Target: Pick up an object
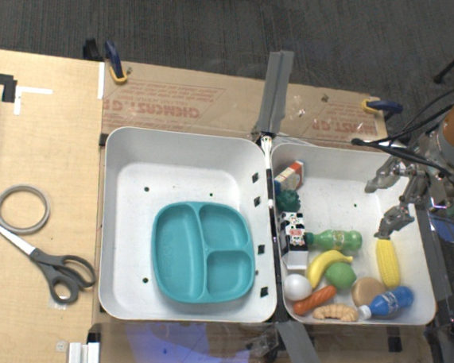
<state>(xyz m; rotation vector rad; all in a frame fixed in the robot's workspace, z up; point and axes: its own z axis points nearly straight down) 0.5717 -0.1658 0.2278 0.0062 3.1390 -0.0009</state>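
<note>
A: Two shallow white bins sit side by side on the bench. The left bin (121, 206) holds a teal divided plate (204, 251). The right bin (333, 159) holds a cluster of toy food along its near and left sides.

B: Where is the arm?

A: It reaches in from the right. The gripper (393, 202) hangs over the right bin's far right part, its two fingers spread apart with nothing between them.

B: What lies closest to it?

A: A yellow corn cob (388, 262), lying just below the fingertips in the view, near the right wall. Further left are a green bottle (338, 241), a banana (326, 265) and a green round fruit (341, 275). Along the near edge are a white ball (296, 286), a carrot (314, 300), a tan peanut-shaped piece (336, 312), a brown round piece (367, 289) and a blue bottle (388, 302).

B: What could go wrong?

A: I judge the corn cob the likeliest target. It is smooth and rounded, so it may roll or squirt out as the fingers close. It also sits near the wall, so one finger could strike the wall on the way down. The pile beyond it is tightly packed; a descent there might nudge neighbours or catch two pieces together.
</note>
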